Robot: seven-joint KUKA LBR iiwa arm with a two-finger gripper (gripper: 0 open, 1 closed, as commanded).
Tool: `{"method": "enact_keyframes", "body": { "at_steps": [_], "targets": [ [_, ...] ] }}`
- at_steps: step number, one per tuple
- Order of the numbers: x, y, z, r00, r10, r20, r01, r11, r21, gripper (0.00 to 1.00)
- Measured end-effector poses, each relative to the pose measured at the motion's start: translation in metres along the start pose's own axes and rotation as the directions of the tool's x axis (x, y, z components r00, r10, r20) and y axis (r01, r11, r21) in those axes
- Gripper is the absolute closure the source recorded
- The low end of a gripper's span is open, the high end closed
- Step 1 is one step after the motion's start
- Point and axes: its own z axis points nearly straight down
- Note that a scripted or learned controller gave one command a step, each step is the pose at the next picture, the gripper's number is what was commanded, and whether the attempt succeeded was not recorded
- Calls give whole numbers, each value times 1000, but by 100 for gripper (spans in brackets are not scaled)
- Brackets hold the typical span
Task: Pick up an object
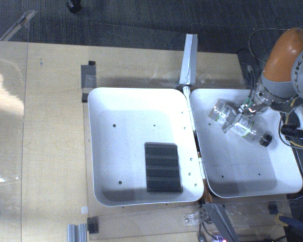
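- Currently, 2 white bins are seen side by side on the tabletop (50, 135): the left bin (116, 110) and the right bin (272, 180).
- 1 dark ribbed block (162, 167) is seen lying flat in the left bin, toward its near edge and right of centre.
- Its long axis is set roughly from the far side to the near side of the view, with the ribs running across it.
- The gripper (236, 121) is placed low over the far part of the right bin, well apart from the block.
- Whether anything is clamped cannot be told; the clear parts at its tip blur against the white floor.
- A small dark piece (265, 140) is seen just beside the gripper; what it is cannot be told.
- The step in hand is judged to be an early approach, with no pick-up yet made.
- For the next move, the gripper would need to be carried across the divider into the left bin and lowered over the block, with the grip lined up across its short width.
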Motion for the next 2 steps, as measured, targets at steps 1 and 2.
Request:
{"method": "enact_keyframes", "body": {
  "at_steps": [1, 2],
  "targets": [
    [18, -15, -12, 974, 222, 55, -219, 975, -48, 0],
    [19, 3, -4, 992, 96, 78, -96, 995, -3, 0]
  ]
}}
